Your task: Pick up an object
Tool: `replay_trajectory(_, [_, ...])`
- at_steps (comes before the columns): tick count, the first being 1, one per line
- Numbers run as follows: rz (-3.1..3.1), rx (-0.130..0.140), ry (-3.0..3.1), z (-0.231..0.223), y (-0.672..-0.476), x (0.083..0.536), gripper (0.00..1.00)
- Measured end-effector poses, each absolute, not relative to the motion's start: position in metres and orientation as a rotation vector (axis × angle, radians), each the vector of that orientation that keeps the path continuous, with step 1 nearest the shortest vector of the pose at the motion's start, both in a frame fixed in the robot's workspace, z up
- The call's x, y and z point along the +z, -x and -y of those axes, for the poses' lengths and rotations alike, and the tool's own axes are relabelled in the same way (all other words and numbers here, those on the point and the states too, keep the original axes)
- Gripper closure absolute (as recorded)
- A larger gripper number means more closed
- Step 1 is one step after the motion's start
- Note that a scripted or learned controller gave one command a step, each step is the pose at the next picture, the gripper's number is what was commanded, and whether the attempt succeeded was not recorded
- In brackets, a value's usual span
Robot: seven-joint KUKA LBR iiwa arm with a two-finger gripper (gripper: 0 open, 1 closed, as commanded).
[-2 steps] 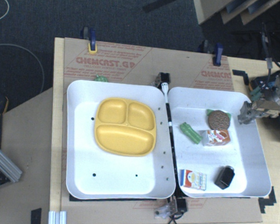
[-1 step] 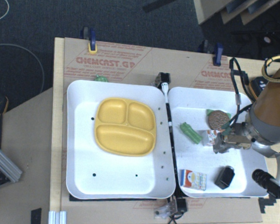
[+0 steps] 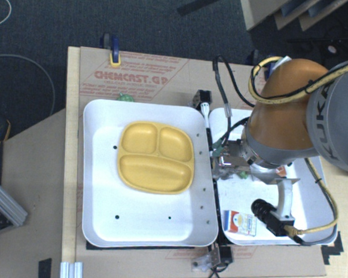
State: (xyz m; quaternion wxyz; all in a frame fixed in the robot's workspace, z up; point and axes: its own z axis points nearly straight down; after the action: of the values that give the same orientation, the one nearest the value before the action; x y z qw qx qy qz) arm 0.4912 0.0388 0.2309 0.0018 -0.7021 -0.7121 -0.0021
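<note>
Red print "CHEMCAST G.P." across the brown board [image 3: 137,72] on the desk, partly cut off by the left bin [image 3: 95,219]. Letters "KU" on the grey arm [image 3: 338,112] at the right edge. Inside the left bin, a yellow divided plate [image 3: 156,158] with three compartments, lying flat toward the far half. In the right bin [image 3: 310,239], a small white packet [image 3: 240,223] with a red and blue label, writing too small to read, near the front left corner. Gripper [image 3: 232,164] low over the right bin's left rim, mostly hidden under the orange band; cannot tell how far the fingers are parted or whether anything sits between them. Blue clamp [image 3: 114,48] on the board's far edge.
</note>
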Motion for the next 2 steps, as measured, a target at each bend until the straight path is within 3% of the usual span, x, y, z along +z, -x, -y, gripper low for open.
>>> replay_trajectory(1, [2.227, -0.021, 2.239, 0.028, -0.493, 0.397, 1.00])
replay_trajectory(2, [2.238, -0.016, 2.211, -0.070, -0.479, 0.468, 1.00])
